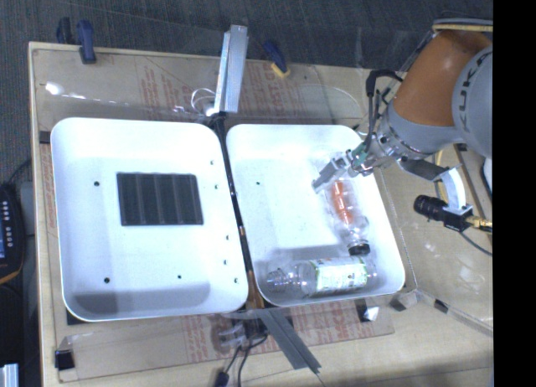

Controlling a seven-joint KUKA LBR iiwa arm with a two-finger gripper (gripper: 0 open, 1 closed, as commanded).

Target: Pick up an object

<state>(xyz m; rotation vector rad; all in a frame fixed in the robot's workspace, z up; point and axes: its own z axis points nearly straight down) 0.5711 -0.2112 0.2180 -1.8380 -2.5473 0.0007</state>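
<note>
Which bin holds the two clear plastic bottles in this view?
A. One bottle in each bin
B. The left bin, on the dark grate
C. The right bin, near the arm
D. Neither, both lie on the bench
C: the bottle with the orange label and the bottle with the white label both lie inside the right bin, while the left bin shows just a dark grate.

Left bin (75, 167): shallow, white, with a dark ribbed rectangular panel (159, 198) lying flat on its floor.
Bench (126, 75): pale board with red printing under a clear sheet.
Clamps: two blue ones (85, 40) at the far left edge, another blue one (275, 57) right of the upright metal bar (230, 67).
</note>
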